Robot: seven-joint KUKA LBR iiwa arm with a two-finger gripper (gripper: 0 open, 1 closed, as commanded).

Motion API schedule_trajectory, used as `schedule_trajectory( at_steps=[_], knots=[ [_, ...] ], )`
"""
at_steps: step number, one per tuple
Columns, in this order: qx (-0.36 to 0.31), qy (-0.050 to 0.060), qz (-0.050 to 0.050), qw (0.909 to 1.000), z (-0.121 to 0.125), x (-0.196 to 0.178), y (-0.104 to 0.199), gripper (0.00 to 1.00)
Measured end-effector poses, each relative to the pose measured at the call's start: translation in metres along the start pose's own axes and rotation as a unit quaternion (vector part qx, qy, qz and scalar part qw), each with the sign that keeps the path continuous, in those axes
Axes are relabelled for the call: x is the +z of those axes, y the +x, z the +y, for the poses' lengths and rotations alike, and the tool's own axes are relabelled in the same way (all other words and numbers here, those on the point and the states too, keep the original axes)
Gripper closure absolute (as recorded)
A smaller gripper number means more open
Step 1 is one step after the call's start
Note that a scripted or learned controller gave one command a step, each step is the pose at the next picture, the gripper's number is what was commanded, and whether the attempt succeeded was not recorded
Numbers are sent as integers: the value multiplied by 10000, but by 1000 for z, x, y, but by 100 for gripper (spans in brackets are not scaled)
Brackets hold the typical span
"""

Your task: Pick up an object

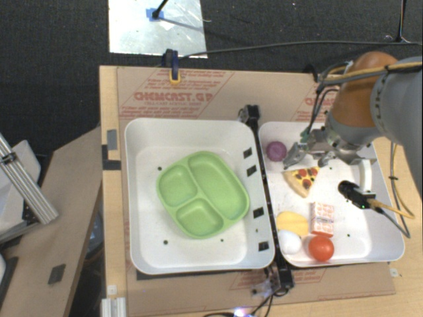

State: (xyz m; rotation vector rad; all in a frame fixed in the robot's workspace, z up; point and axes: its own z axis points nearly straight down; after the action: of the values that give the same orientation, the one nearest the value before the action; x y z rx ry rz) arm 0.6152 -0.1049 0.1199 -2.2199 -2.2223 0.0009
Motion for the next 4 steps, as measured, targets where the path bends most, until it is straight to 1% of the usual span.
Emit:
schedule_trajectory(
  at_steps=[1, 2, 3, 4],
  knots=[
    [0, -26, -3, 10000, 1, -14, 0, 100],
    [-15, -41, -6, 10000, 10, -75, 0, 100],
    [-14, -39, -4, 10000, 12, -125, 0, 100],
    [-26, -8, 1, 10000, 8, -118, 44, 100]
  ],
)
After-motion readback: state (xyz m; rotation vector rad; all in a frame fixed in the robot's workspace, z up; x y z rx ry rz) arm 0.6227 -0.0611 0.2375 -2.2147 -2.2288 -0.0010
